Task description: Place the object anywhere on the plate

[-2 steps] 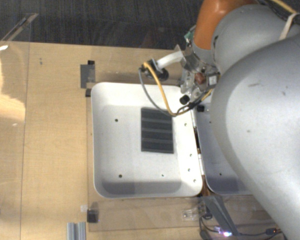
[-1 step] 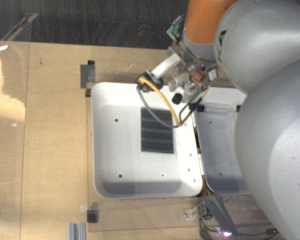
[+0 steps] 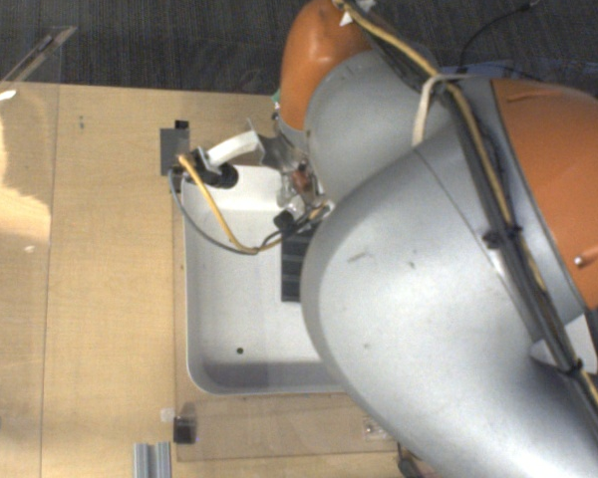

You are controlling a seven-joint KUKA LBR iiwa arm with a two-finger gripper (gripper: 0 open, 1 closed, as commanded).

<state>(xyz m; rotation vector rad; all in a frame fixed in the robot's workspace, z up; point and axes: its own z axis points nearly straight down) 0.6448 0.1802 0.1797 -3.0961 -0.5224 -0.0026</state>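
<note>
The grey arm (image 3: pixel 429 297) with its orange band (image 3: pixel 314 38) fills the right and middle of the camera view and hides most of both bins. My gripper (image 3: pixel 293 229) hangs over the upper part of the left white bin (image 3: pixel 204 366), just under the wrist. A dark ribbed strip (image 3: pixel 292 267) reaches down from it toward the bin floor. What lies under the arm is hidden. A small dark speck (image 3: pixel 240 350) rests on the bin floor near the front.
A yellow cable (image 3: pixel 215 224) loops from the wrist across the bin's upper left corner to a black fitting (image 3: pixel 219 176). Small black blocks sit at the bin's far left corner (image 3: pixel 179 132) and near left corner (image 3: pixel 184 428). Bare wooden bench (image 3: pixel 80 267) lies to the left.
</note>
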